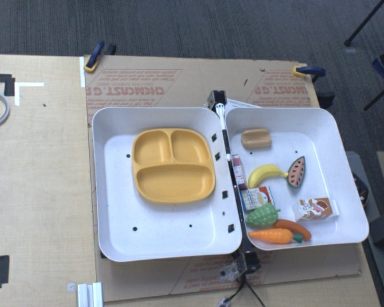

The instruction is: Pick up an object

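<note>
Hard to make out: slim packet (236,170) pressed against the right bin's (345,171) left wall, label unreadable. Partly overlapped by green toy (262,216): small box (253,198). Banana (267,174) mid-bin, just beside watermelon slice (297,171). Gripper released or clenched, and its place relative to the banana: cannot tell.

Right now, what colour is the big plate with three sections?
Yellow-orange, seen in the camera view: the plate sits in the left bin.

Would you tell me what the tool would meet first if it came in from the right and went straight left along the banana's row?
Past the right bin's wall, probably the watermelon slice, just before the banana; height is unclear.
</note>
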`<state>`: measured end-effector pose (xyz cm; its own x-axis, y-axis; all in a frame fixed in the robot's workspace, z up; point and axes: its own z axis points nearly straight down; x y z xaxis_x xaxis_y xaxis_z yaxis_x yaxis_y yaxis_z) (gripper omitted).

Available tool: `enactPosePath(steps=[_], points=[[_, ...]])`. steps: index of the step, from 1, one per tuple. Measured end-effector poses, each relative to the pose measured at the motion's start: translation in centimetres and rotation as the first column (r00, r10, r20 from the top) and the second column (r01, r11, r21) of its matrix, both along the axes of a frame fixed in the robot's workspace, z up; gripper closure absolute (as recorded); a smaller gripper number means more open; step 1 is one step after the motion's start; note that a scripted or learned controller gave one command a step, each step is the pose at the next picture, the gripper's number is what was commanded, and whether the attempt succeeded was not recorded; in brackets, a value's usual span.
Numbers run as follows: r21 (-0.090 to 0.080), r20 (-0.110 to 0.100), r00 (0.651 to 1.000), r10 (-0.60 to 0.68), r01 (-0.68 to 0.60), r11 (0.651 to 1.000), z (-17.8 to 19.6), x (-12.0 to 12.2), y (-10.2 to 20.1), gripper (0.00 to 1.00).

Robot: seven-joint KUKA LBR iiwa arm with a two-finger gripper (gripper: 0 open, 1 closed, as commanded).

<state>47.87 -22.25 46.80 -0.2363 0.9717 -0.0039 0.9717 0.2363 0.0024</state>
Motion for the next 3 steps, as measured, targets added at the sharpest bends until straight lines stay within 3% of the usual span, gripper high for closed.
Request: enactPosePath(steps=[3], points=[[-0.008,0.008,1.000,0.008,-0.008,1.000,2.9,0.4,0.0,1.00]])
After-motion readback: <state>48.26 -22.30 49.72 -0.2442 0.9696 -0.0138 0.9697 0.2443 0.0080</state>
